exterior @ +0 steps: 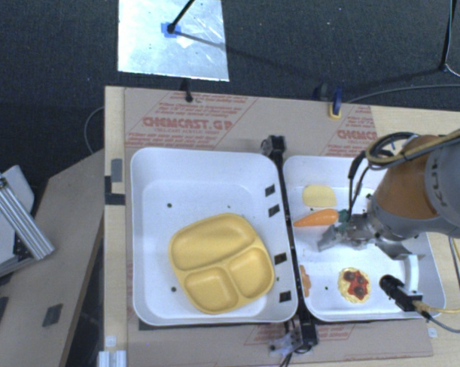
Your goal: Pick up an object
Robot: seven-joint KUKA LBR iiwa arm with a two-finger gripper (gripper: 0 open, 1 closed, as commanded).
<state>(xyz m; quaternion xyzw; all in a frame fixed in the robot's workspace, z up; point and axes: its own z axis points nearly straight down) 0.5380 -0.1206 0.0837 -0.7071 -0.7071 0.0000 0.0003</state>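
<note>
Starting from the tabletop [240,115], we see two white bins side by side: the left bin [162,173] carries a yellow divided plate [222,261], and the right bin [437,288] holds the small toys. Our arm [410,189] bends in from the right of the frame, its pincer [332,239] low over the right bin's left part. Whether it is open or shut we cannot tell. Just above it lies the toy carrot [317,217], pointing left, with a pale yellow round piece [319,195] higher still and a small toy pizza [354,285] below right. We judge the carrot the nearest target; we should centre across its narrow width before closing, away from the divider.
</note>
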